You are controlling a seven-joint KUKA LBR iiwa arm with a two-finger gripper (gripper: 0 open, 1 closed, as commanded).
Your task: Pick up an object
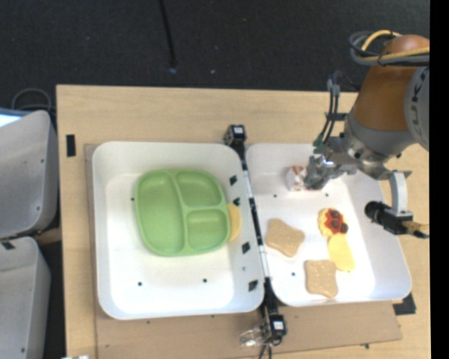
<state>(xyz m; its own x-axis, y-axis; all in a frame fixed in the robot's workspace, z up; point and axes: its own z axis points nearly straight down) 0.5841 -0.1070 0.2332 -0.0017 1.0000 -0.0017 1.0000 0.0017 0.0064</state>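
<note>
The grey arm with the orange band (385,99) is reaching in from the right over the light wooden counter (172,111), which is carrying two shallow white bins side by side. The hand (314,176) is hanging low over the far part of the right white bin (374,275), just beside a small whitish and reddish object (295,178) at its left; it is not possible to tell if they are touching or if the hand is spread or pressed together. Nearer in the same bin, a tan bread-like slice (284,238) and a second tan slice (321,278) are lying, with a yellow piece bearing red and dark spots (333,222) and a plain yellow oval piece (343,256) beside them. In the left white bin (120,290) a green plastic tray with three compartments (182,212) is lying flat, and a thin yellow piece (234,219) is showing at its right edge.
</note>
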